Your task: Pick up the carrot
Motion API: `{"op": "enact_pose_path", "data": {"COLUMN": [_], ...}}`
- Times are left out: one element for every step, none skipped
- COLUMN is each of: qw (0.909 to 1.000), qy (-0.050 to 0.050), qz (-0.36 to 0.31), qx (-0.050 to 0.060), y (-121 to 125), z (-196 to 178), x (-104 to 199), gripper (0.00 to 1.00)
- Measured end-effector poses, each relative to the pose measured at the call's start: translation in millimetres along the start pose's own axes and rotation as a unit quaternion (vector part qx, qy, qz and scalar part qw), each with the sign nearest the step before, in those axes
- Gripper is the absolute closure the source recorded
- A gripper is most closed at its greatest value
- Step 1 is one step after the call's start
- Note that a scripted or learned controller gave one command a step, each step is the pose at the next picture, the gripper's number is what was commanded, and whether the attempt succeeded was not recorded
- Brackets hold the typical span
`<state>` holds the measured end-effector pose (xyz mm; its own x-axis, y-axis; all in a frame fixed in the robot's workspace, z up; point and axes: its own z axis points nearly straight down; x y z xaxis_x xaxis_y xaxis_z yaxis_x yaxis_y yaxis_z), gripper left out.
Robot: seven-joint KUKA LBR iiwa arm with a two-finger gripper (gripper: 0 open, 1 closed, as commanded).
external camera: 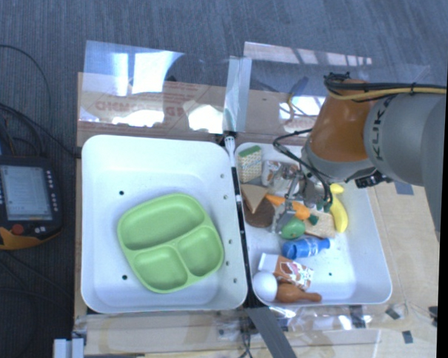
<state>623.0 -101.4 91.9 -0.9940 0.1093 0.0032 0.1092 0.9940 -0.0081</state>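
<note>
At the near edge of the right bin lie a white egg and a brown drumstick-like toy; behind them, a blue bottle lies on its side. The carrot rests mid-bin, beside a green round toy and a yellow banana. The gripper hangs directly over the carrot; whether its fingers are open or closed cannot be told. The left bin holds a green divided plate.
</note>
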Motion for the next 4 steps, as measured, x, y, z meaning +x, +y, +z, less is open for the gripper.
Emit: {"op": "enact_pose_path", "data": {"qw": [0.9998, 0.9990, 0.9990, 0.9984], "qy": [-0.010, 0.006, -0.002, -0.008], "qz": [0.016, 0.044, 0.044, 0.056], "qx": [-0.003, -0.003, -0.003, -0.004], "y": [2.0, 7.0, 6.8, 49.9], "z": [0.7, 0.6, -10.5, -97.3], "x": [35.1, -0.6, -3.8, 32.4], "gripper": [0.00, 0.00, 1.00, 1.00]}}
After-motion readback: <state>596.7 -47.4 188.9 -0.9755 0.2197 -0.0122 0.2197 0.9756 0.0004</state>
